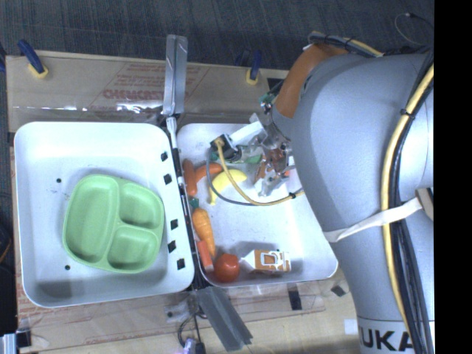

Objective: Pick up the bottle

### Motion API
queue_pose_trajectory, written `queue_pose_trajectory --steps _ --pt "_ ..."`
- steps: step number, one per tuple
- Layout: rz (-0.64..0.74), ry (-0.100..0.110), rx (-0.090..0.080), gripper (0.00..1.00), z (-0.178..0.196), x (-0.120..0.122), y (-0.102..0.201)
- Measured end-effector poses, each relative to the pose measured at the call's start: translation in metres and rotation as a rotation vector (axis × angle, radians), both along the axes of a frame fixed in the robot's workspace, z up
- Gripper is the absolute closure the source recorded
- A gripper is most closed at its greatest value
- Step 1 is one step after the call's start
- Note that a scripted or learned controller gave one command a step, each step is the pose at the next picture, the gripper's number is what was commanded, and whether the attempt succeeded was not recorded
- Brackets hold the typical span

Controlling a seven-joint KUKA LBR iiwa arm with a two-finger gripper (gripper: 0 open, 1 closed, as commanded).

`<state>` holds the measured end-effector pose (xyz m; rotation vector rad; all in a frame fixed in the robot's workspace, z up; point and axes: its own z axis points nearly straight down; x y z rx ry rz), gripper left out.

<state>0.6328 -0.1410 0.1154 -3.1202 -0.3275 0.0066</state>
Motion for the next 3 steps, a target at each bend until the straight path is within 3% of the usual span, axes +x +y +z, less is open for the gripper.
queue_pose_trajectory --steps 1,2,3 --pt "0.009 0.005 0.002 1.00 0.008 0.000 0.003" --pt "0.294 0.002 0.001 1.00 0.033 -0.025 0.014" --pt "0.195 -0.001 -0.001 1.00 0.126 -0.023 0.041"
